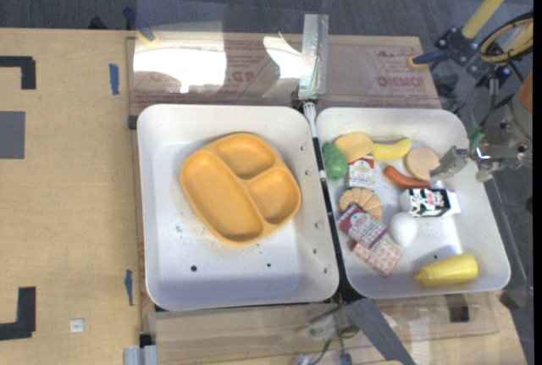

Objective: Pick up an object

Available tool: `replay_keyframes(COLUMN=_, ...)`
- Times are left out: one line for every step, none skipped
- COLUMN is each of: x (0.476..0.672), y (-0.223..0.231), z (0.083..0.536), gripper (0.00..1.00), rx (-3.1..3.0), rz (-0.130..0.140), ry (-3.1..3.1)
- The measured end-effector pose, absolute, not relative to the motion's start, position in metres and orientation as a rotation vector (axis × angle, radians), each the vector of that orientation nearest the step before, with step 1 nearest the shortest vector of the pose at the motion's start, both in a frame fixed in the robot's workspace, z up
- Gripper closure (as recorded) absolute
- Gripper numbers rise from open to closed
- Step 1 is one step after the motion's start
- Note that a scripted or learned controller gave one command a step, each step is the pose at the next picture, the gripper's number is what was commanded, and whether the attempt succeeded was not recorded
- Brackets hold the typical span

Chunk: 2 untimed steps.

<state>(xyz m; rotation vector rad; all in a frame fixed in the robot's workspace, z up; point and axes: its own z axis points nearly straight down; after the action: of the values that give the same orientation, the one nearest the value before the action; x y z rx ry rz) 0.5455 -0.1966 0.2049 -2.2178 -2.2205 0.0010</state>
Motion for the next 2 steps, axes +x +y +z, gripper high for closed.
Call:
replay_keyframes(x=0.613, y=-0.167, z=0.157, gripper=0.0, rx=-2.45, rz=0.001, ry=-1.964)
replay_keyframes(x=0.606, y=-0.119, z=0.095, gripper=0.0, rx=-2.596, rz=-0.022, ry=-1.797)
